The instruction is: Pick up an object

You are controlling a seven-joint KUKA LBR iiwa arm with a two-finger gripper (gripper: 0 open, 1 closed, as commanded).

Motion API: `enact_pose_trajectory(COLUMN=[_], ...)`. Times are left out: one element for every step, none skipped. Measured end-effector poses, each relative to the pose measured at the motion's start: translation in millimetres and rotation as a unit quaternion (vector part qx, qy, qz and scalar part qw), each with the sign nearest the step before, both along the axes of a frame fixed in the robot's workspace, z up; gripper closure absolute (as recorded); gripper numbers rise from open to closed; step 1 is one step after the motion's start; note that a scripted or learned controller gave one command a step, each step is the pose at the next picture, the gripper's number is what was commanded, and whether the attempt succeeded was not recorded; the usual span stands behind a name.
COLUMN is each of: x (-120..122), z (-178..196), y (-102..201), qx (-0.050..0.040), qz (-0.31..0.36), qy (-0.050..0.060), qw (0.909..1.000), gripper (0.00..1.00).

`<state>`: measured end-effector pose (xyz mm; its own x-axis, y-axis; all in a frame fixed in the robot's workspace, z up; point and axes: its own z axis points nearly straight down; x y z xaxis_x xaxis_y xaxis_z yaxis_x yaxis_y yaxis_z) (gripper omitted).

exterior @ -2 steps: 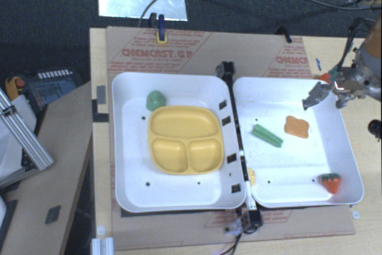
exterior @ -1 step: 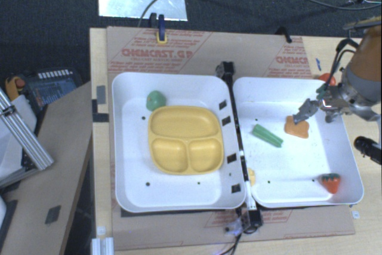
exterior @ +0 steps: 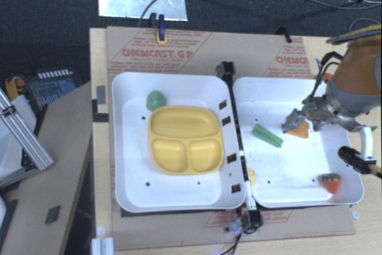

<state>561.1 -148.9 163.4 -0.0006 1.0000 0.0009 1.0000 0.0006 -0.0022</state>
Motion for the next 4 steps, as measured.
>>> enact_pose_trajectory(x=[6.0,7.0,-0.8,0.8], z=[-44.9,-31.9,18.2,83.4], y=[5.4,4.5,3.1,3.6], qx=[-0.0001,-0.0010,-0.0012,-0.0016], qz=[0.001,0.000,-0.001,0.002], qy=[0.000,-0.003,-0.004,-0.006], qw=[1.0000,1.0000,1.0000,1.0000], gripper=[0.00,1.00,1.00,1.00])
